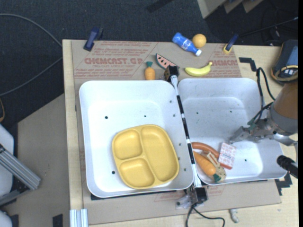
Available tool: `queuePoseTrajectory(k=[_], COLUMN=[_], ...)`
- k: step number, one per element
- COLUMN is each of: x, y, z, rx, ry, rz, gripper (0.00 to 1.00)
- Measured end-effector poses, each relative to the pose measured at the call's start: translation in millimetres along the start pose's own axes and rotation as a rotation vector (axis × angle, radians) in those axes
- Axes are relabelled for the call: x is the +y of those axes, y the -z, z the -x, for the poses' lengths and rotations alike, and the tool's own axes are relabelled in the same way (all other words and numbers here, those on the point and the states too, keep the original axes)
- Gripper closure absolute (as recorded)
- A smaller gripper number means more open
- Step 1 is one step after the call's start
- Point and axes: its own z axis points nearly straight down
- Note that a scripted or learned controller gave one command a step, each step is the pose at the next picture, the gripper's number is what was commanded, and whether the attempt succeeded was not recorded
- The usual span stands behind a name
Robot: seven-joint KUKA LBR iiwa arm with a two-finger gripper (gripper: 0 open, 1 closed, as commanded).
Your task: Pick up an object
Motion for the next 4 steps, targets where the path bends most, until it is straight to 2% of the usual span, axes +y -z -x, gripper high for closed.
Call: queuePoseTrajectory(k=[1, 2, 3, 4], x=[90.6, 133.8, 43.1, -24.2], y=[1.3, 1.1, 0.4, 125.0], z=[-26.0, 3.1, -3.0, -8.2], rx=[-0.002, 0.008, -0.002, -0.004], ry=[0.002, 0.005, 0.000, -0.001], rz=[0.005, 0.001, 0.002, 0.007], gripper=[0.00, 0.00, 0.00, 0.00])
